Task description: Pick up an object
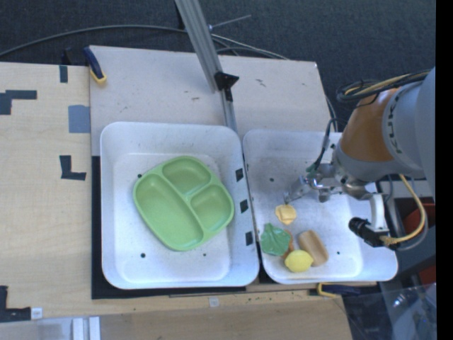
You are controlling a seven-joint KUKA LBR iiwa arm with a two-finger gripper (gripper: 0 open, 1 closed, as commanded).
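The right bin (283, 151) holds several small toy foods near its front: a pale yellow piece (286, 214), a green leafy piece (274, 240), a yellow lemon (298, 262) and a tan bread roll (313, 247). My gripper (295, 193) reaches in from the right and hangs just above and behind the pale yellow piece, its metal fingers pointing left and down. Nothing shows between the fingers.
A green divided plate (184, 202) lies in the left bin (120, 211). A grey metal pole (205, 41) slants across the back of the bench to the bins' divider. A cable and black connector (364, 231) hang by the right bin's right side.
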